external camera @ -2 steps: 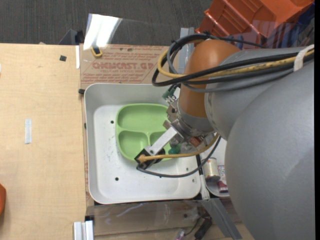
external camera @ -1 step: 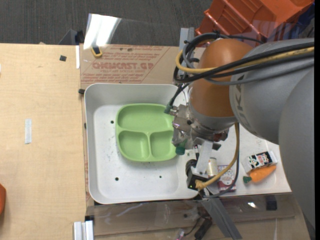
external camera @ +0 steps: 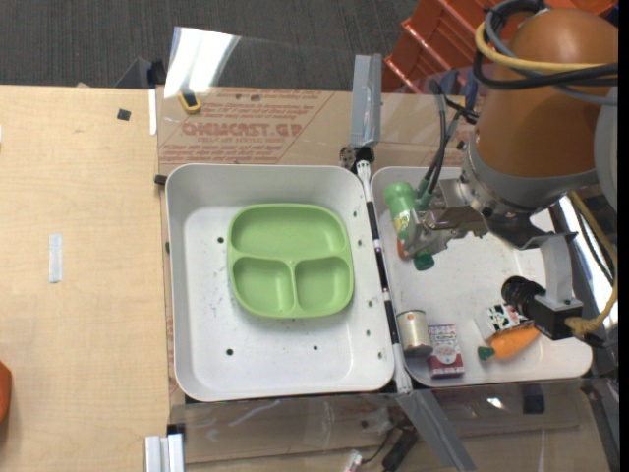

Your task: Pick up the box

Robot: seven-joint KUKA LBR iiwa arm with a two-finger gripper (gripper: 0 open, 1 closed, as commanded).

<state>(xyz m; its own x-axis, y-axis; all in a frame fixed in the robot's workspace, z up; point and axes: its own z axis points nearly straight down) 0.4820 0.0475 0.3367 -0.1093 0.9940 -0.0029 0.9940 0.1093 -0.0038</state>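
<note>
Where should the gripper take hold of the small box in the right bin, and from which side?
Probably from straight above, across the box's short width, fingers on its two long edges. It lies flat near the bin's front rim, so a side approach looks blocked. The can sits close on its left, leaving one finger little room.

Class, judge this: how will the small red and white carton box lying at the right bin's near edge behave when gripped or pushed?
The small red and white carton box lies flat, so it likely slides rather than rolls. It looks light and may dent. The small metal can close beside it could get nudged.
</note>
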